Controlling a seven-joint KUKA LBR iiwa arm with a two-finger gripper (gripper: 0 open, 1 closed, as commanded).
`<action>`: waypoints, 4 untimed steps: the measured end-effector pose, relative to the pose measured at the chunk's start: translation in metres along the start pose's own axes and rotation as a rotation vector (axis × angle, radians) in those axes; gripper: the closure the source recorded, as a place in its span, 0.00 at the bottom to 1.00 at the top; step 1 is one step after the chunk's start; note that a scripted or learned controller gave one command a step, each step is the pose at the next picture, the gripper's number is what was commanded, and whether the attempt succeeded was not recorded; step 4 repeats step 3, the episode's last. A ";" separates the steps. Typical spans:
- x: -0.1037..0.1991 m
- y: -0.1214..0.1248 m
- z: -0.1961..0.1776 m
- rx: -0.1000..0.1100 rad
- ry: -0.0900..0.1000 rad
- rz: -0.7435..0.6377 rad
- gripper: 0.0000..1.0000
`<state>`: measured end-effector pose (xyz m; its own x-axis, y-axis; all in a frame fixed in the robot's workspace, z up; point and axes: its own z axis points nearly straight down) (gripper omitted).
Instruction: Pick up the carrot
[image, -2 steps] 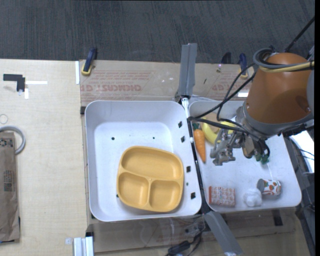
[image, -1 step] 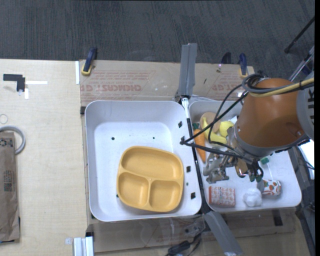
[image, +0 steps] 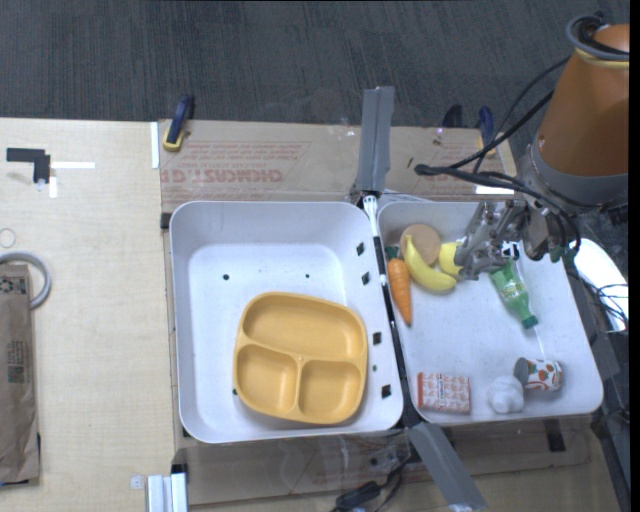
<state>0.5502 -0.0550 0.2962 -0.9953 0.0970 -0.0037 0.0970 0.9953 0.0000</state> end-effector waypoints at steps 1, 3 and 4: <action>0.070 0.045 0.093 -0.002 0.004 -0.294 1.00; 0.009 0.044 0.105 -0.002 0.002 -0.518 1.00; 0.009 0.044 0.105 -0.002 0.002 -0.518 1.00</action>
